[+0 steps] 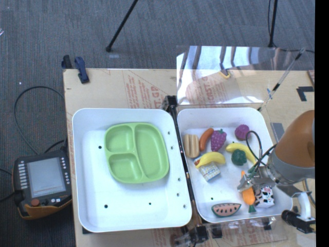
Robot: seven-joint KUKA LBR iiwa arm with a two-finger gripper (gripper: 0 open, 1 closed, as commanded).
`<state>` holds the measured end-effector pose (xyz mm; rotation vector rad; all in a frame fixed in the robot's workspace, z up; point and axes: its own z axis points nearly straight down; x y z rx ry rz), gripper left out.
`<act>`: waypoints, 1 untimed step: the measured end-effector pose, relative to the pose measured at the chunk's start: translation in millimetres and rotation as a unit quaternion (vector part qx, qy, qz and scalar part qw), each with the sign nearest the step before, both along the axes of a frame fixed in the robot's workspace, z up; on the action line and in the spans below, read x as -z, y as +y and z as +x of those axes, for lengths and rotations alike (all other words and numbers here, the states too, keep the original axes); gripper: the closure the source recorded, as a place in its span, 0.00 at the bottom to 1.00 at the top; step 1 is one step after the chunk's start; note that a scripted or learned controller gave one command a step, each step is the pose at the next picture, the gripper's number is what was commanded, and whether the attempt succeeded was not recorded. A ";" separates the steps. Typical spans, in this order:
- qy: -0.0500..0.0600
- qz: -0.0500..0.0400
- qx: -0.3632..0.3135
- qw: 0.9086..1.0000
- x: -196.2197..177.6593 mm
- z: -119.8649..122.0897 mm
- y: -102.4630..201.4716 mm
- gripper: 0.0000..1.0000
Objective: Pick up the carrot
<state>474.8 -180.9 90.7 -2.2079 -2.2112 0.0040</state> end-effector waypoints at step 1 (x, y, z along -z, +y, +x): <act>-0.004 -0.005 0.105 0.994 -85.9 22.4 41.3 1.00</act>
